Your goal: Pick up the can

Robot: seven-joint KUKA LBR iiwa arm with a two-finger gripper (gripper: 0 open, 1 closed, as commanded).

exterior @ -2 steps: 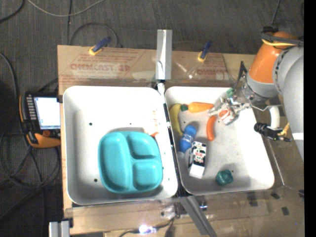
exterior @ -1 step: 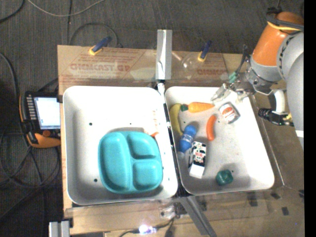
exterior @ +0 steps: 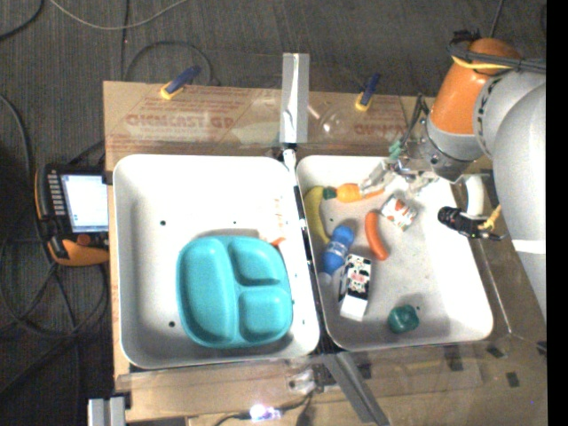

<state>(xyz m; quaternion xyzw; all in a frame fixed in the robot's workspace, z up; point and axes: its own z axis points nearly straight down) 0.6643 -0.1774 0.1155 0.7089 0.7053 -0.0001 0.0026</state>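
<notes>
Small white-and-red metal can [exterior: 398,213] sits tilted just under the hand [exterior: 401,174], at the right bin's [exterior: 461,327] one o'clock. Hand's state: cannot tell. Best drop straight down, centred, clear of the orange carrot [exterior: 377,236].

Single fixed camera overhead, slanted down on both bins [exterior: 124,238].

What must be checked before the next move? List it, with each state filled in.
1. Can found: the white-and-red can lies in the right bin. Ok.
2. Hand placement: the hand sits just beyond the can, close to it. Ok.
3. Can upright: cannot tell.
4. Room around the can: the orange sausage lies right beside it and the carrot is near the hand. Not ok.
5. Blue bottle and milk carton well apart from the can. Ok.
</notes>
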